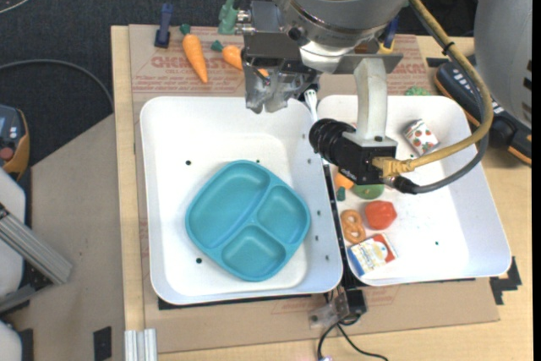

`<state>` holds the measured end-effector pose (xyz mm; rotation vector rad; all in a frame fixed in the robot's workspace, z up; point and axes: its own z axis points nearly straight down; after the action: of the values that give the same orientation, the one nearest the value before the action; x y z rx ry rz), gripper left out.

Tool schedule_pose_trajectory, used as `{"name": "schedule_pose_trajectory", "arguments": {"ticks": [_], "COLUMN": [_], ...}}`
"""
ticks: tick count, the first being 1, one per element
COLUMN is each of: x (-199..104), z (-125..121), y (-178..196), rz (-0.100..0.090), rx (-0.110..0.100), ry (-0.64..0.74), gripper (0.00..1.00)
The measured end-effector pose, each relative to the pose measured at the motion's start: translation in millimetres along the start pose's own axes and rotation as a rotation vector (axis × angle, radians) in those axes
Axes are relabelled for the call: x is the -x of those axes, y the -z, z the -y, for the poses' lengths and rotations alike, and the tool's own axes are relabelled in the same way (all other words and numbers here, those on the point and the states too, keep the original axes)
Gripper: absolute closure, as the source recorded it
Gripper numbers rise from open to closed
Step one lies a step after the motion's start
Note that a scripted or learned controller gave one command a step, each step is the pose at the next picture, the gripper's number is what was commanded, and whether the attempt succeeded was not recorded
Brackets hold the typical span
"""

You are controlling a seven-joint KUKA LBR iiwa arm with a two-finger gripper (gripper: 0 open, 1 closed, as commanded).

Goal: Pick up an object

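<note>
Nearest, right bin (473, 254): a small red, white and blue packet (372, 253) at the front edge by the divider. Just behind it, a pretzel-shaped piece (352, 224) and a red tomato-like item (380, 215), near each other. Behind these, a green item (367, 191) and a small orange piece (343, 179), both partly hidden under black hardware and cabling.

Left bin (165, 182): a teal three-compartment plate (247, 219), lying flat in the front half, nothing on it.

Right bin, farther back: a white die with red markings (420, 136) toward the rear right.

Hand (270, 101): grey, hanging over the rear edge of the left bin near the divider. Nothing seen between its fingers; whether they are parted or closed cannot be told.

Farthest, tabletop (135, 63) behind the bins: an orange carrot (195, 57), a second orange piece (230, 57) beside it, a blue item (162, 26) and a green item (226, 13).
</note>
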<state>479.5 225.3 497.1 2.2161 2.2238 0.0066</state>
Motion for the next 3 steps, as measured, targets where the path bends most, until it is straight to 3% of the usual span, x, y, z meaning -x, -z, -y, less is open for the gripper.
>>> {"name": "schedule_pose_trajectory", "arguments": {"ticks": [1, 2, 3], "x": [-0.7, 16.7, 15.1], "z": [-0.4, 1.5, 0.2], "y": [10.4, -77.0, -61.1], "rz": [-0.001, 0.006, 0.001], "rx": [0.003, -0.015, -0.002], "ry": [0.002, -0.007, -0.003], "gripper": [1.00, 1.00, 1.00]}}
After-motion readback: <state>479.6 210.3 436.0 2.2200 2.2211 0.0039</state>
